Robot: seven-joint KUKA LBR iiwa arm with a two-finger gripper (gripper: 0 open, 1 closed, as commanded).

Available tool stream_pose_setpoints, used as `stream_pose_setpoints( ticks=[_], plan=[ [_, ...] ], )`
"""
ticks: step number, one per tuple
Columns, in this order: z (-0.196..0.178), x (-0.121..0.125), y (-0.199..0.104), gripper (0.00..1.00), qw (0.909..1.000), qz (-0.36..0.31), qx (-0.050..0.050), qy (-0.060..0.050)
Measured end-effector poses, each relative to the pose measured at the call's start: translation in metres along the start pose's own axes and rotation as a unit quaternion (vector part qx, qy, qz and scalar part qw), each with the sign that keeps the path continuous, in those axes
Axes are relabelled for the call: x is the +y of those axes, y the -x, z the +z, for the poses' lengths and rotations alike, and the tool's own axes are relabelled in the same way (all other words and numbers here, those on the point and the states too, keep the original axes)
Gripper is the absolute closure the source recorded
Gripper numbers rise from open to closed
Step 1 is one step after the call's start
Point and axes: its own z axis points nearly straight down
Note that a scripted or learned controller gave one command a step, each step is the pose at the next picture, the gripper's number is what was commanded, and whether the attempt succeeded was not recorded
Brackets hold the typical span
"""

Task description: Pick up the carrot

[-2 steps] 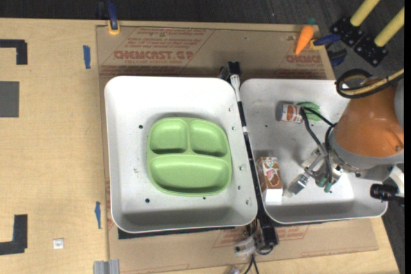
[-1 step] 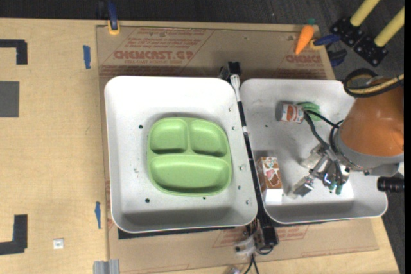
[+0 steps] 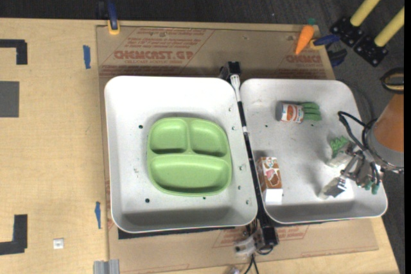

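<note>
The carrot (image 3: 304, 40), small and orange with a green top, lies on the brown board just behind the right bin's (image 3: 321, 88) back rim, outside both bins. My gripper (image 3: 345, 178) is low over the right bin's near right corner, far from the carrot and toward the front. A small green item (image 3: 338, 145) lies just behind the gripper. Nothing shows held in the gripper.
The right bin also holds a red-labelled can (image 3: 291, 113) with a green item (image 3: 311, 111) beside it, and a brown and white carton (image 3: 270, 178) along its left wall. A green divided plate (image 3: 189, 154) lies in the left bin (image 3: 122, 138). Blue clamps (image 3: 326, 40) sit by the carrot.
</note>
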Motion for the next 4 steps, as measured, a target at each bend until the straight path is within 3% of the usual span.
stream_pose_setpoints(
  ticks=[1,2,3,4],
  plan=[
    [-0.022,0.042,-0.029,0.0,0.9935,0.113,0.005,-0.003],
    [-0.024,0.085,-0.054,0.0,0.9787,0.205,0.005,-0.004],
    [-0.034,0.086,-0.053,1.0,0.9785,0.206,0.003,-0.003],
    [-0.255,0.079,-0.046,1.0,0.9828,0.184,0.003,-0.003]
  ],
)
